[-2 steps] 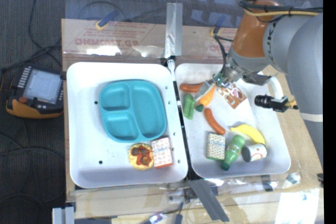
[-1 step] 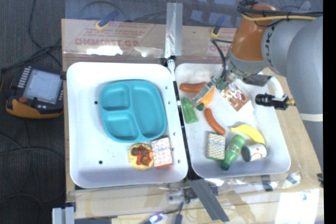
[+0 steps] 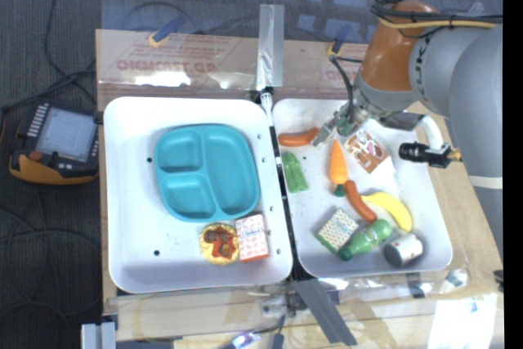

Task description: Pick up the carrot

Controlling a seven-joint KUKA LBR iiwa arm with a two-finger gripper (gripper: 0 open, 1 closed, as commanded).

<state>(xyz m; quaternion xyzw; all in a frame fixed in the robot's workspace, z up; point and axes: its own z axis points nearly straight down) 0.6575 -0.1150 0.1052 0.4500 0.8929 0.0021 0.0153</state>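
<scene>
We see the carrot [image 3: 337, 162] not yet picked; it lies flat in the right bin [image 3: 437, 256], toward the far edge, between a sausage [image 3: 298, 138] and a printed packet [image 3: 364, 150]. Gripper [image 3: 350, 125] hangs just above its far end; grasp and lift are left. Carrot: orange, tapered, pointing at the far edge, green stub [image 3: 338, 190] at the near end.

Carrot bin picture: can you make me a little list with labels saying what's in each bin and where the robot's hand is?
left bin: blue divided plastic plate, small round pizza toy, red-and-white carton
right bin: orange toy carrot, yellow banana, green bottle, sausage
gripper: above the carrot's top end
carrot held: no, lying in the bin
</scene>
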